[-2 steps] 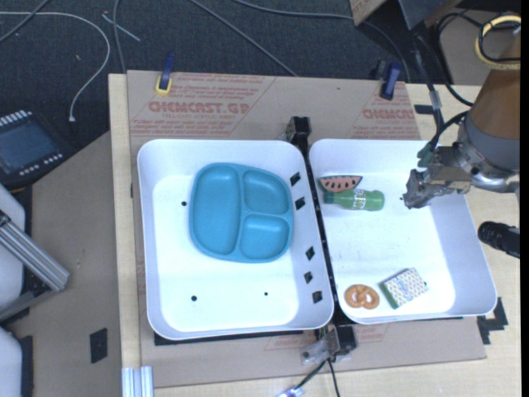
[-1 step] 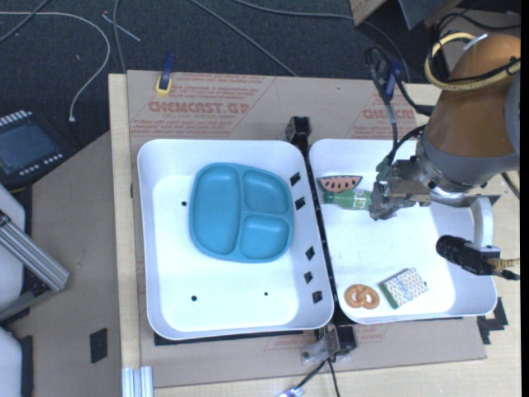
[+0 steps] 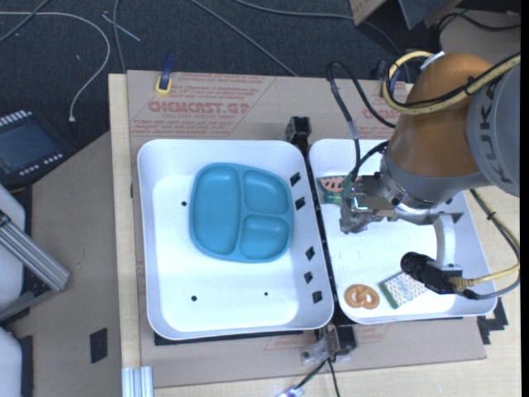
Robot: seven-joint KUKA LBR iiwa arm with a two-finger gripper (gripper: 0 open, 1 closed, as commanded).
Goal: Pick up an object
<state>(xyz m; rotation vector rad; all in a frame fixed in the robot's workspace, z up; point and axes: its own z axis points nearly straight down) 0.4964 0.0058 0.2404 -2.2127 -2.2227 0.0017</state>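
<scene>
A blue divided plate (image 3: 240, 211) lies flat in the left bin (image 3: 165, 288). In the right bin (image 3: 364, 259), a brown pretzel (image 3: 361, 297) rests near the front edge, with a small green-and-white patterned packet (image 3: 400, 289) beside it on the right. A watermelon-slice toy (image 3: 332, 184), red with a green rim, lies at the back left of that bin, partly hidden by the arm. My gripper (image 3: 355, 219) hangs over the middle of the right bin, just in front of the watermelon toy; nothing shows between its tips.
A black divider with clips (image 3: 307, 222) runs between the two bins. The bulky grey and orange arm (image 3: 438, 131) covers the back right of the right bin. Cables (image 3: 83, 23) lie on the dark floor behind the bench.
</scene>
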